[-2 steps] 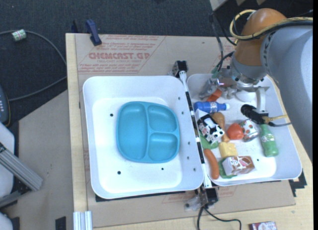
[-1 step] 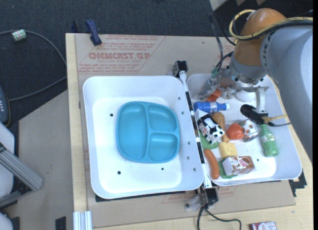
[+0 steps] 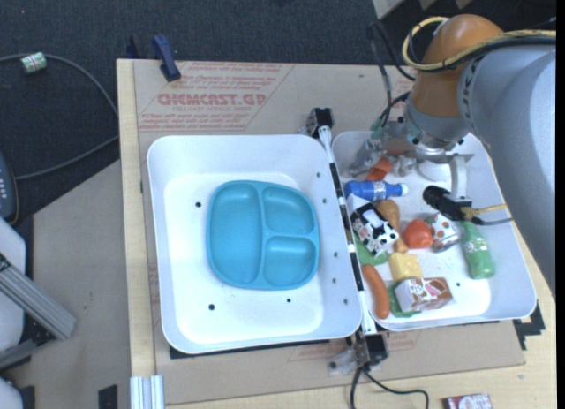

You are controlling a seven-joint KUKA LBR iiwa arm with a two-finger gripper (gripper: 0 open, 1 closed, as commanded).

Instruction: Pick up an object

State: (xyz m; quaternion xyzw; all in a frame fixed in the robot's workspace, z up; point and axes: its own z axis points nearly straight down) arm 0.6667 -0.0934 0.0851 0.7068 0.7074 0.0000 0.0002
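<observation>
1. The left bin (image 3: pixel 177 177) bears a blue divided plate (image 3: pixel 262 235), broad and flat, with little for two fingers to take.
2. The right bin (image 3: pixel 512 297) holds the likelier picks: a blue-and-white bottle (image 3: pixel 374 190), a cow toy (image 3: pixel 375 230), an orange sausage (image 3: pixel 376 290), a green bottle (image 3: pixel 478 255). All look light and rigid; the sausage seems best taken across its narrow middle.
3. The gripper (image 3: pixel 415 153) hangs over that bin's far corner. Whether its fingers are open or closed, I cannot tell.

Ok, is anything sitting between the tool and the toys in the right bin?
Nothing visible. The tool hangs directly over the far end of the right bin, with the blue bottle and cow toy lying just below it in the picture.
</observation>
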